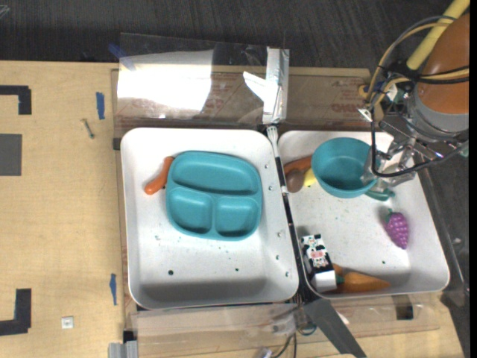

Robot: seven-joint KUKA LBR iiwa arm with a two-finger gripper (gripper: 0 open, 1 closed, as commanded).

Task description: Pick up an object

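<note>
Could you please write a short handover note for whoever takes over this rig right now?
Gripper: at the right rim of the teal bowl in the right bin; finger state unclear, and no object seen between them.
Right bin also holds purple grapes, a carrot, a black-and-white cow toy and a brown item beside the bowl.
Left bin: teal divided plate with an orange item at its left edge.
Done: no pick visible.
Left: grasp and lift one object.

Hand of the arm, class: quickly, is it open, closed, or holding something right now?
Hand: cannot be told; it sits at the rim of the teal cup in the right bin.
</note>
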